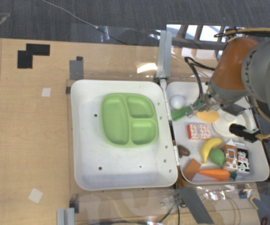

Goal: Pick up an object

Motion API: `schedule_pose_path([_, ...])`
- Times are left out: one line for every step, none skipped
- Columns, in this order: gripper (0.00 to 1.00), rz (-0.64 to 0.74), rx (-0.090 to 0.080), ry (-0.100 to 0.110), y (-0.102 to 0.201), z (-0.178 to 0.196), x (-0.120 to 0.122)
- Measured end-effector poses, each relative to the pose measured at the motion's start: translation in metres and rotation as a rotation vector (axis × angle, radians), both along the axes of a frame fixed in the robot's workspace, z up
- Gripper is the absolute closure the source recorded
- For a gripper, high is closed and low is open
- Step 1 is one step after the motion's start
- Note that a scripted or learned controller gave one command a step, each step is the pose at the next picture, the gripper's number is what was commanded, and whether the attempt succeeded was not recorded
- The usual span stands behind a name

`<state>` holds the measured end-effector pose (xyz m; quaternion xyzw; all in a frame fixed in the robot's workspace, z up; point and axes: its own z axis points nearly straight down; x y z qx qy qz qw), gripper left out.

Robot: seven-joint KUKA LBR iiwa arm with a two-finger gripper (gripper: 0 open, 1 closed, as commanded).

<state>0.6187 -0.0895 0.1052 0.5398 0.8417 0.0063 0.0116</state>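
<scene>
My gripper (205, 105) hangs low over the back part of the right bin (265, 172), under the orange wrist band. A flat yellow-orange piece (207, 116) lies right below it, touching or nearly so; I cannot tell whether it is held. Just left of the gripper are a green piece (181, 112) and a white ball (177, 101). In front of it lie a red-and-white box (199, 131), a yellow banana (209, 147), a green round fruit (217, 156), an orange carrot (214, 174), an orange wedge (191, 168) and a small brown piece (184, 150).
The left bin (85, 139) holds a green divided plate (128, 119). A cow-patterned box (241, 161) and a brown box (230, 153) sit at the right bin's front right. The arm covers that bin's back right corner.
</scene>
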Motion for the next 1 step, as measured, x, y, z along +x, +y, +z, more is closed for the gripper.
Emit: schedule_pose_path([1.0, 0.36, -0.008, 0.015, -0.0441, 0.0471, 0.02])
